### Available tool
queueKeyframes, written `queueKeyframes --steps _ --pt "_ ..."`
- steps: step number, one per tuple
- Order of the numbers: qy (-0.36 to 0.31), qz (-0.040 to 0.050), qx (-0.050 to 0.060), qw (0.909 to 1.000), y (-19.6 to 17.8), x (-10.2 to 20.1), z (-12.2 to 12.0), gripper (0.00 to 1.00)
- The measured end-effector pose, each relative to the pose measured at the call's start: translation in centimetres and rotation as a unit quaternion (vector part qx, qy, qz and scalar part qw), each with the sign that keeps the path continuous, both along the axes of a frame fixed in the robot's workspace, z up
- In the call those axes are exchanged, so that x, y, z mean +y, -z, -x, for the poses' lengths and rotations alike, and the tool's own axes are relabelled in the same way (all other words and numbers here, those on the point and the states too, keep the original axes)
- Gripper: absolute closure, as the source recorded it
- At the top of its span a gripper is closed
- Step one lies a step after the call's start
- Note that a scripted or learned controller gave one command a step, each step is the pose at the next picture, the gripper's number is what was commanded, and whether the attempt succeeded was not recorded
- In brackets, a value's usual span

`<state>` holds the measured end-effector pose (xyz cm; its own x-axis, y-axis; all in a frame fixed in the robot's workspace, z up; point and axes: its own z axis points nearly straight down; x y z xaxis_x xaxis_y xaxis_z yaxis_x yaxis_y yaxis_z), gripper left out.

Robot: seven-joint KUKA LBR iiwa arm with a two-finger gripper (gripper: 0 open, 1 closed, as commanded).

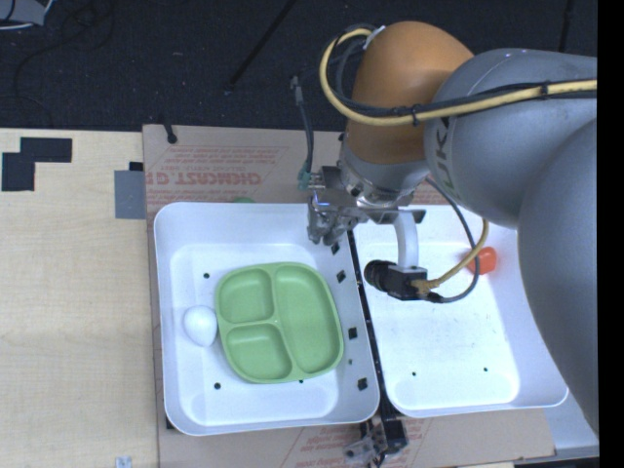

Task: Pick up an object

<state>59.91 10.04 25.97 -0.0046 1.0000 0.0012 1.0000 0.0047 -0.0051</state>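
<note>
- Overhead, the gripper (330,224) hangs above the bins' dividing wall; whether its jaws are spread cannot be told.
- Below-left of the jaws lies a green divided plate (279,321): probably light, stiff, slippery; take its rim.
- Farther left, touching it, a white egg-shaped ball (200,325).

A pale wooden bench top (68,300) was seen at left, bearing black (34,159) and grey (128,193) marker patches. A printed cardboard sheet (234,164) was laid beneath the bins. Dark carpeted floor (166,47) with cables (263,32) was recorded behind.
</note>
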Motion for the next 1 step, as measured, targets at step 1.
queueKeyframes --steps 1 --pt "0.001 0.0009 0.0 1.0 -0.02 -0.18 -0.03 0.0"
